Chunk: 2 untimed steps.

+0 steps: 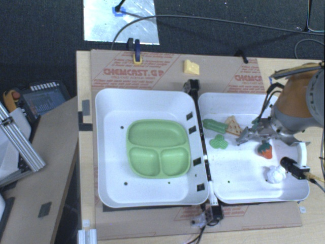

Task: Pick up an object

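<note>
**Gripper low in the right bin, among small toys**

Dark carpet surrounds a wooden bench [61, 136] topped with cardboard [152, 70], on which two white bins sit side by side.

Nearest, in the right bin [238, 189], a white ball [275, 175] lies close to the front right corner, with a black part of the arm just beside it. Behind that, a red strawberry toy [265, 150] lies just under the gripper [249, 134], which reaches leftward low over the bin floor. Whether its fingers are spread or closed I cannot tell, and nothing is seen between them. Left of its tip lie a green leafy toy [219, 142], a green cucumber toy [215, 125] and a tan wedge [233, 126].

The left bin [109, 136] holds a green divided tray [155, 147].

Farther back, a yellow block [191, 67] rests on the cardboard, and a blue-and-yellow clamp [136, 51] grips its rear edge.
</note>
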Each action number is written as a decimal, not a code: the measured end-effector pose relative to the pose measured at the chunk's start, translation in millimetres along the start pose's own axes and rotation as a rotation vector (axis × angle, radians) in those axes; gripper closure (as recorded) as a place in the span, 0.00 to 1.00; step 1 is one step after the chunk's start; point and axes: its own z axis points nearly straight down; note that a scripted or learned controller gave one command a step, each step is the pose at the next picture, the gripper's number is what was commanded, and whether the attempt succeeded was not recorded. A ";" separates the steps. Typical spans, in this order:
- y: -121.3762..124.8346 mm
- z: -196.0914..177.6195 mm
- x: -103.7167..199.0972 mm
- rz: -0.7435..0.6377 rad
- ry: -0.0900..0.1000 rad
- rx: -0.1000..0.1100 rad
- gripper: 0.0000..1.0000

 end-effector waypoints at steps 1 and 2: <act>1.1 -11.9 -0.5 0.000 -0.002 -0.004 1.00; 1.8 -55.8 2.4 -0.002 -0.002 -0.005 1.00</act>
